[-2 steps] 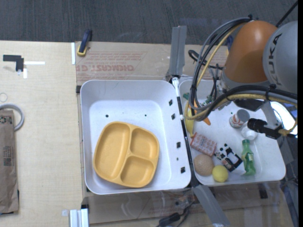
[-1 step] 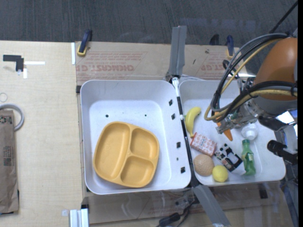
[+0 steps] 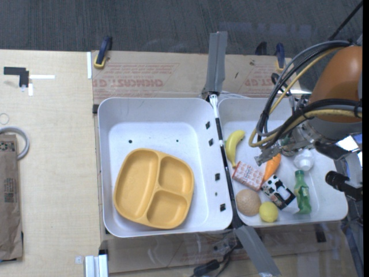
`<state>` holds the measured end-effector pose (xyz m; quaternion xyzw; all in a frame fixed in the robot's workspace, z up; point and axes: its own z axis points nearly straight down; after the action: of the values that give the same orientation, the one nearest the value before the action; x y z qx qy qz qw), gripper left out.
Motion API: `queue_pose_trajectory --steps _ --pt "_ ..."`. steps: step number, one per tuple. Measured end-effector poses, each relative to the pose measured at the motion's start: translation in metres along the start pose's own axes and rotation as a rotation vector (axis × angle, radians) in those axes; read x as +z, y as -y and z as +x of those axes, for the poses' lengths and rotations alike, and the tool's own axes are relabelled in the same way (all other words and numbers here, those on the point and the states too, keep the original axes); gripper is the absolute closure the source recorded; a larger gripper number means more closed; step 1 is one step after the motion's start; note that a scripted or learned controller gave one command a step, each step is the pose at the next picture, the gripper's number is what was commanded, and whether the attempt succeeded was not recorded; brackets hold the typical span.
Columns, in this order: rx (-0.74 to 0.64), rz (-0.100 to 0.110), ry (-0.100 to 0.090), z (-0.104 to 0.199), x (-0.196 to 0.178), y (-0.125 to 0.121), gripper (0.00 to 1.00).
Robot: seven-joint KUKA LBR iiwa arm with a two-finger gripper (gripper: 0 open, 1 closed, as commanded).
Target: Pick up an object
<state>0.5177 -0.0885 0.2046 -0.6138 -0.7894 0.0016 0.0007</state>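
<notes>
The right bin (image 3: 328, 212) holds several small items: a yellow banana (image 3: 233, 144), a pink box (image 3: 248, 175), an orange carrot (image 3: 271, 167), a black-and-white toy cow (image 3: 278, 191), a green bottle (image 3: 301, 193), a tan ball (image 3: 248, 202), a lemon (image 3: 268, 212) and a white piece (image 3: 304, 162). My gripper (image 3: 268, 153) hangs low over the middle of this bin, just above the top end of the carrot and right of the banana. The arm's wrist and cables hide the bin's back right part. I see nothing lifted off the bin floor.
The left bin (image 3: 150, 117) carries a yellow divided plate (image 3: 154, 187). Cardboard (image 3: 144, 74) lies behind both bins, with clamps (image 3: 104, 52) at its edge. A brown paper bag (image 3: 8, 201) rests at the far left of the bench. A grey divider bar (image 3: 217, 68) stands between the bins.
</notes>
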Motion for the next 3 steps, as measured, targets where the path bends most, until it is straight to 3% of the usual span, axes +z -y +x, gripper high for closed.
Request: queue_pose_trajectory --steps 1,2,3 --pt "0.154 -0.001 0.001 -0.049 0.022 0.004 0.00" --pt "0.276 -0.001 -0.001 -0.078 0.113 -0.016 0.00" --pt "0.274 -0.001 0.000 -0.078 0.105 -0.016 1.00"
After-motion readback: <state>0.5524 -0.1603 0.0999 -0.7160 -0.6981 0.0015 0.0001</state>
